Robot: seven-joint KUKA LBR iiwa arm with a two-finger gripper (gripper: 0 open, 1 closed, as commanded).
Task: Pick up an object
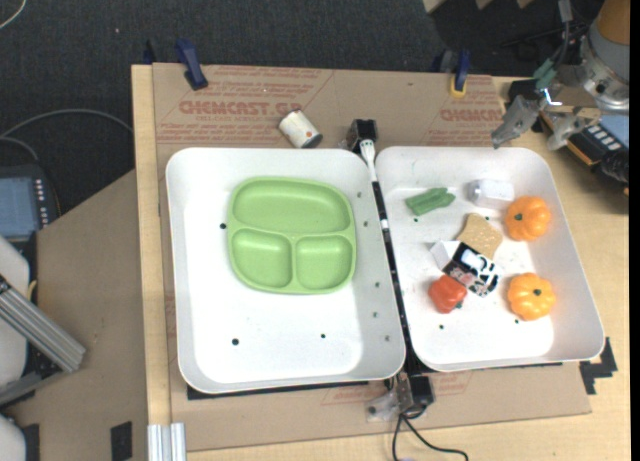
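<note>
Gripper: the gripper (520, 114) hangs above the right bin's (580, 294) far corner; whether it is released or clenched cannot be told.
Right bin: two small pumpkins (528, 218), a green piece (430, 201), a tan block (481, 235), a red toy (448, 294).
Left bin: the left bin (195, 279) holds a green divided plate (292, 235).
</note>
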